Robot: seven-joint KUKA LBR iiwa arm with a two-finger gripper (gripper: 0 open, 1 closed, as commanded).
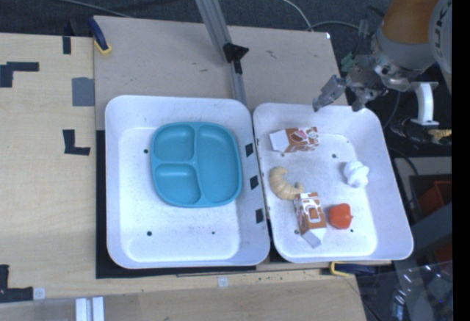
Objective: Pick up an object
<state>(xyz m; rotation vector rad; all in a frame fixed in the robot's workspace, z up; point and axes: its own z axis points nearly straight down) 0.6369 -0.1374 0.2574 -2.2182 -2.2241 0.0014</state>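
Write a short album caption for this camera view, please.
Gripper open above the right bin of toy food; blue tray in the left bin.

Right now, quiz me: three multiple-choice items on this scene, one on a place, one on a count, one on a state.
1. Where is the blue tray?
A. left bin
B. right bin
C. on the bench outside the bins

2. How many cartons lie in the right bin?
A. none
B. two
C. five

3. What is the gripper doing?
A. gripping the tomato
B. pressing on the tray
C. hovering open by the right bin's far edge, holding nothing

Key: 1 A, the tray lies inside the left bin. 2 B, one carton near the far side, another beside the tomato. 3 C, nothing sits between its spread fingers.
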